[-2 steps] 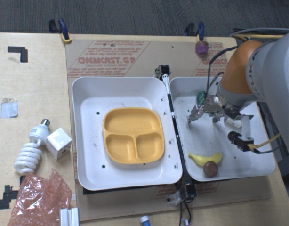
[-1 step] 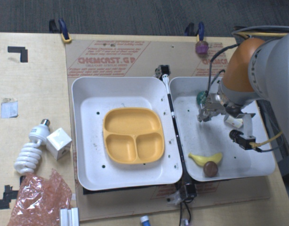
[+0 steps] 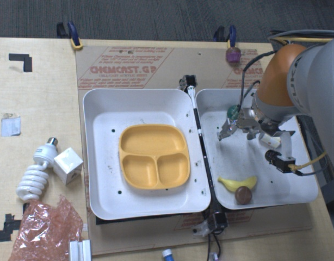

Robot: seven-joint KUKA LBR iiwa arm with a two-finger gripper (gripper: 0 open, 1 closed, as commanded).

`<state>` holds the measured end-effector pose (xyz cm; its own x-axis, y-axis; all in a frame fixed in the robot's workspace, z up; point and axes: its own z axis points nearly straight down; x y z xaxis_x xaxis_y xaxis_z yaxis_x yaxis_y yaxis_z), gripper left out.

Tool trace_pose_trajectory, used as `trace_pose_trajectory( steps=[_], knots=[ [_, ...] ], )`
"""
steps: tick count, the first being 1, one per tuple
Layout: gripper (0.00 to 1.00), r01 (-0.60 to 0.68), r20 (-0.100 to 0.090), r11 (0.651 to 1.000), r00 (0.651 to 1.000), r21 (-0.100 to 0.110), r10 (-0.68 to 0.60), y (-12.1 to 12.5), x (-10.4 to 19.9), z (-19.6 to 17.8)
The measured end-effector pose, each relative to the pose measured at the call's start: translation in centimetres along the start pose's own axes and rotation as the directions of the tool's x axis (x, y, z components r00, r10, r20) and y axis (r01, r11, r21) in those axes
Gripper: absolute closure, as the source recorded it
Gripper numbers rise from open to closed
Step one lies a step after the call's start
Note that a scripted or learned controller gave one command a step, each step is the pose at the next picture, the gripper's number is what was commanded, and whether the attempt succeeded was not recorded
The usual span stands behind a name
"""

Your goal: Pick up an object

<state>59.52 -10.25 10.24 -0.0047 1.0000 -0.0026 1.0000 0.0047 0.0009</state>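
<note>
My gripper (image 3: 239, 131) hangs low over the back half of the right bin (image 3: 297, 192), open, with nothing between its two metal fingers. A small green object (image 3: 233, 112) lies just behind it, partly hidden by the wrist. To its right, a white object (image 3: 271, 141) sits under the arm. At the bin's front lie a yellow banana (image 3: 236, 182) and a brown round object (image 3: 243, 195), touching each other. A yellow divided tray (image 3: 154, 156) rests in the left bin (image 3: 101, 113).
A black divider rail (image 3: 200, 140) runs between the bins. Left of the bins on the bench lie a spiral light bulb (image 3: 35, 173), a white cube (image 3: 68, 165) and crumpled pink plastic (image 3: 44, 227). A purple object (image 3: 233, 54) sits behind the right bin.
</note>
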Motion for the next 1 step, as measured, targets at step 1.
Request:
trace_pose_trajectory(
  steps=[1],
  knots=[
    [0.00,-0.006,-0.003,1.000,1.000,0.002,0.006,-4.50,0.29,1.02]
  ],
)
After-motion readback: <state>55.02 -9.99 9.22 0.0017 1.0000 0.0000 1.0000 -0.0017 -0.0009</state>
